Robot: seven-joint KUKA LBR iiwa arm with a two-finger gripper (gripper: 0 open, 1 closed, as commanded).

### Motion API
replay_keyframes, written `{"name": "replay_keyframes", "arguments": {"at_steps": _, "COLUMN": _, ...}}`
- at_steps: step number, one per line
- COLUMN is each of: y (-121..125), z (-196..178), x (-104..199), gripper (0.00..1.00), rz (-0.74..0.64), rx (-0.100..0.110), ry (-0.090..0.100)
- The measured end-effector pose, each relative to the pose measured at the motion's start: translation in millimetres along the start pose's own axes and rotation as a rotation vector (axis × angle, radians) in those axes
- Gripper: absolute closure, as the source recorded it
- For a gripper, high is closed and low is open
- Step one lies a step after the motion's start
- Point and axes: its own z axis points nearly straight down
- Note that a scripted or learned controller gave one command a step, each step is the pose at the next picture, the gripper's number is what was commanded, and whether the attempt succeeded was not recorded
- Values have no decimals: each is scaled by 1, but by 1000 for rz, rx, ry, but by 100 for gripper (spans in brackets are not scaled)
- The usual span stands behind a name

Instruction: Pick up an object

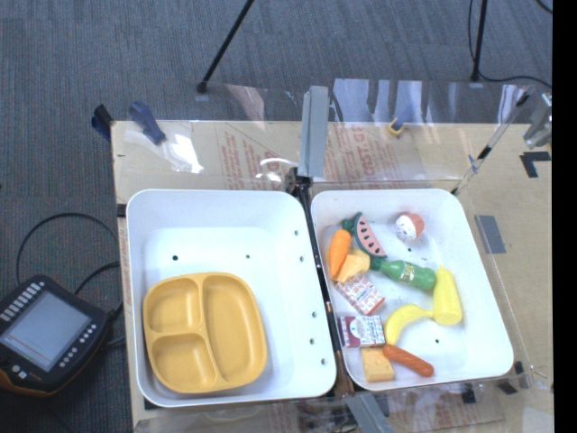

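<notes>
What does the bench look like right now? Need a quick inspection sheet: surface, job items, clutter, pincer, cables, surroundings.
Surface: cardboard-covered bench bearing the left bin and right bin side by side.
Job's things: right bin holds toy food: carrot, watermelon slice, green bottle, banana, yellow corn-like piece, two small cartons, cheese wedge, sausage, round red-and-white piece.
Clutter: yellow divided plate in the left bin; clear plastic scrap on the bench.
Pincer: nothing seen.
Cables: black cable on the floor by the pendant.
Surroundings: teach pendant on grey carpet; tripod legs behind the bench.
</notes>
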Motion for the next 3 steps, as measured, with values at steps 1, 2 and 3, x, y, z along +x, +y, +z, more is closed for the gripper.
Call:
{"name": "replay_keyframes", "arguments": {"at_steps": 1, "y": 2, "z": -9, "x": 1, "gripper": 100, "rz": -6, "rx": 2, "ry": 0}}
{"name": "replay_keyframes", "arguments": {"at_steps": 2, "y": 3, "z": -17, "x": 2, "gripper": 100, "rz": -11, "rx": 4, "ry": 1}}
{"name": "replay_keyframes", "arguments": {"at_steps": 3, "y": 5, "z": -25, "x": 3, "gripper": 100, "rz": -17, "rx": 6, "ry": 1}}
